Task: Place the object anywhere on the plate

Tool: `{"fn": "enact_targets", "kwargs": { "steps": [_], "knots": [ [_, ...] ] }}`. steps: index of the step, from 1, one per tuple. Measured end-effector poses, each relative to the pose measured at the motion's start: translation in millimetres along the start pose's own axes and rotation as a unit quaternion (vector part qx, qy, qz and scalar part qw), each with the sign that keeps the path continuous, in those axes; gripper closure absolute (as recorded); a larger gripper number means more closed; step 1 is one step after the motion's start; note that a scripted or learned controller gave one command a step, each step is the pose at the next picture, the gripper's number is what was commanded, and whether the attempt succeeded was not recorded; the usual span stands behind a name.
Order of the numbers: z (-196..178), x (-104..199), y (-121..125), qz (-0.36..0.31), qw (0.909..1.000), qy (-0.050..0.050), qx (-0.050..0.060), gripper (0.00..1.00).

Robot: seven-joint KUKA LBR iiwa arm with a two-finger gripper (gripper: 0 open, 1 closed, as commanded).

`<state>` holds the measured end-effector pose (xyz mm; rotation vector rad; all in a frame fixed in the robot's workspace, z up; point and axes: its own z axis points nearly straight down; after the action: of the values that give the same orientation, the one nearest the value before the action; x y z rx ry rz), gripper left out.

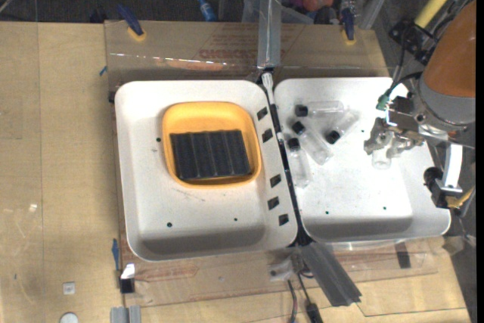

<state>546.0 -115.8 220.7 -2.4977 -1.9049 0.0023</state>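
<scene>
End effector point(380, 141) at 3 o'clock, grip state indeterminate. Clear plastic objects point(321, 134) lie in right bin point(363, 212); orange plate point(210, 142) sits left, already bearing a dark ribbed block point(210, 155). Risk: transparent pieces may slip the grasp.

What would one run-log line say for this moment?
gripper: over right bin | clear objects: in right bin | plate: left bin, holding dark rack

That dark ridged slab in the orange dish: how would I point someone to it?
Start at the left white bin. In its middle sits an orange plate, and the dark ribbed rectangular block lies flat on it. The clear plastic pieces with black caps lie in the right bin; this block is opaque and grooved lengthwise.
</scene>
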Motion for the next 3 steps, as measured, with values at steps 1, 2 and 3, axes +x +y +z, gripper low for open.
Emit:
{"fn": "enact_targets", "kwargs": {
  "steps": [1, 2, 3],
  "knots": [
    [33, 19, 70, 0.02, 0.9998, 0.0, 0.0, 1.0],
    [18, 19, 120, -0.011, 0.9999, 0.0, 0.0, 1.0],
    [22, 54, 110, -0.097, 0.9953, 0.0, 0.001, 1.0]
  ]
}}
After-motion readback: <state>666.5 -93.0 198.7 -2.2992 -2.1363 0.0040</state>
